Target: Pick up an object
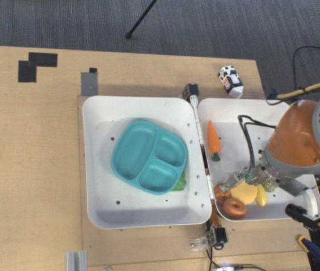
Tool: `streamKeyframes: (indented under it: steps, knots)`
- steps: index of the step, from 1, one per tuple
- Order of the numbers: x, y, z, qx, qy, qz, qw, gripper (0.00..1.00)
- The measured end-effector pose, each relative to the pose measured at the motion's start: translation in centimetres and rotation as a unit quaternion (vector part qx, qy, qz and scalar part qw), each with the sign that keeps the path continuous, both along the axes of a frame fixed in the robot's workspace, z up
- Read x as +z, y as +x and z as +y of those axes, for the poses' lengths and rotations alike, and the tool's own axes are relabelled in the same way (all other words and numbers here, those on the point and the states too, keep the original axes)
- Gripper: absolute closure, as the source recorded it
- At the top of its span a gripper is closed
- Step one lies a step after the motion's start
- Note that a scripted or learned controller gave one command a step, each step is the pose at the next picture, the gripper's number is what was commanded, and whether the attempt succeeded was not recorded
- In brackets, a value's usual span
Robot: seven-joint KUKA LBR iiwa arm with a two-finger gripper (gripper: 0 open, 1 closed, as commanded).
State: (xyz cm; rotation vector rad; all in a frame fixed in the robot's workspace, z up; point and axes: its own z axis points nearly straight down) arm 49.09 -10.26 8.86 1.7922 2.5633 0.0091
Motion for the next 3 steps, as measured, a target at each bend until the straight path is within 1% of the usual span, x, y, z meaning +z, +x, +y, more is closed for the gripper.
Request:
streamKeyframes:
  steps: [1,2,3]
  knots:
    - [0.0,0.2,0.9,0.196,-0.0037,-0.001,0.9807,0.0]
    - [1.2,0.3,1.0,0.196,-0.0028,-0.003,0.9806,1.0]
    - [12.9,-0.3,5.4,0.104,0.0004,0.004,0.9946,1.0]
